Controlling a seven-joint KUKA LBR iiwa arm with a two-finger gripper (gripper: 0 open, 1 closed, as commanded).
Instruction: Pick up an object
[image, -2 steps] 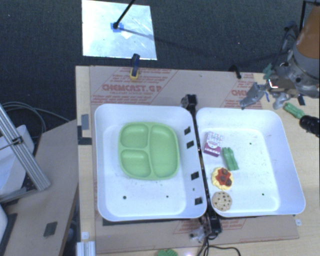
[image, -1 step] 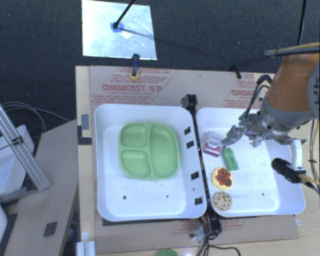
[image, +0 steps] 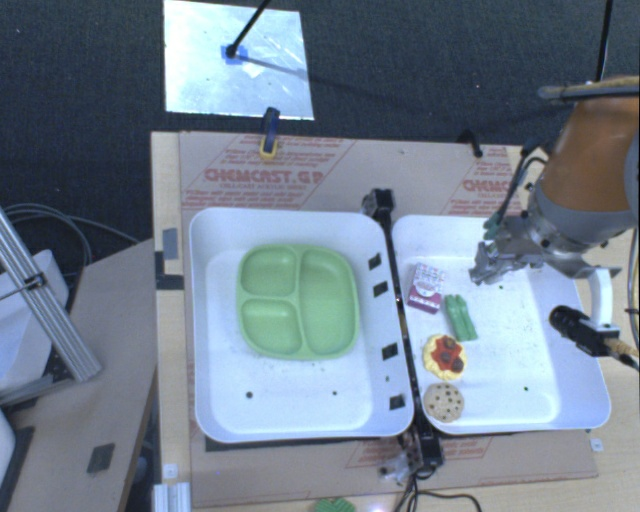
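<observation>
Two white bins on the surface: left bin (image: 215, 400) holds a green divided plate (image: 299, 302); right bin (image: 575, 395) holds four small items. Jaws (image: 487, 268) hover at the right bin's upper middle; released or clenched, cannot tell. Pink-white packet (image: 427, 287) lies just down-left of them, upright in frame. Green beans (image: 460, 317), pizza toy (image: 445, 356), cookie (image: 443, 402) follow below.

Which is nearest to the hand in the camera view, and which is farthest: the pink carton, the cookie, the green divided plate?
Measured from the hand, over the right bin:
1. Pink carton, just to its left in the right bin.
2. Cookie, at the right bin's near edge.
3. Green divided plate, in the left bin.
</observation>
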